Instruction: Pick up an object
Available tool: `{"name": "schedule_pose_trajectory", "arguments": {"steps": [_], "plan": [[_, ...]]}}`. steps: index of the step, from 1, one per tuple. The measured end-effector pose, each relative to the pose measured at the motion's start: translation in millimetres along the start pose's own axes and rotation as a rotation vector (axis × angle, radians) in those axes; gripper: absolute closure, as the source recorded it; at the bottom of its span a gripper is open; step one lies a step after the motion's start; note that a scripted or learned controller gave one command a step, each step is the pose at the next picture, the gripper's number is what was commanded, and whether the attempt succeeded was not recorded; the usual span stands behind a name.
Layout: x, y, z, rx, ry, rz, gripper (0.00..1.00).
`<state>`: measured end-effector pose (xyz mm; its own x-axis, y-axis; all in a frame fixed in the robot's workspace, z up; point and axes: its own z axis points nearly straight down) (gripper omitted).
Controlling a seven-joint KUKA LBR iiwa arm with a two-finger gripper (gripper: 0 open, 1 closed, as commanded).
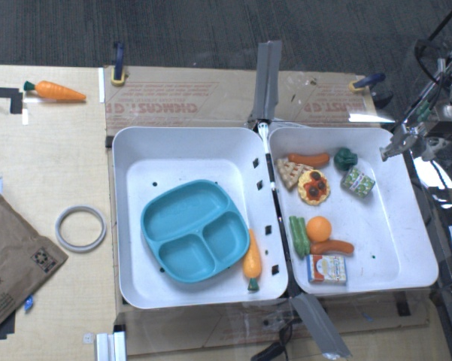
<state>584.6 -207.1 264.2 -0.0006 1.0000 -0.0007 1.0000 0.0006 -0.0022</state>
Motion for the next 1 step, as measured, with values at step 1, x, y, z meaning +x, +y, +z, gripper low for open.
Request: {"name": "schedule_pose_trajectory", "arguments": {"steps": [1], "plan": [[-14.0,57.5,120.5,0.000,-0.001,0.065,0.00]]}}
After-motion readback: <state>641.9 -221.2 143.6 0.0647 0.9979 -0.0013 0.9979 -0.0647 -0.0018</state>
